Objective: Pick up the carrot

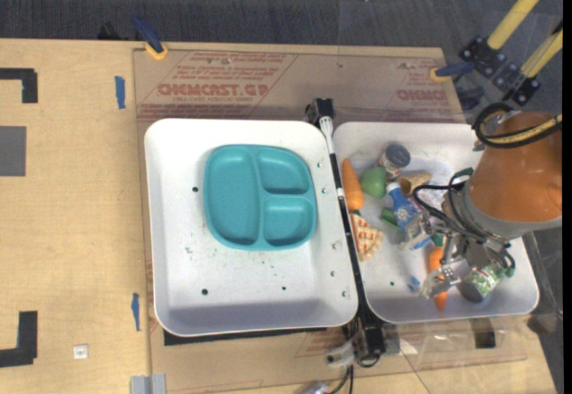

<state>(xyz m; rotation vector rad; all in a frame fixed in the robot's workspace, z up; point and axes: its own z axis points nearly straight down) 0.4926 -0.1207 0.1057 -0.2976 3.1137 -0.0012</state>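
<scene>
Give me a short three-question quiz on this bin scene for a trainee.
1. True or false: the teal divided plate lies in the left bin.
2. Which bin holds the carrot? A) left bin B) right bin C) neither
3. Fill in: the carrot lies near the right bin's ____ wall, far from the tool.

Key: 1 true; 2 B; 3 left.

Two white bins, one teal divided plate, one carrot.
</scene>
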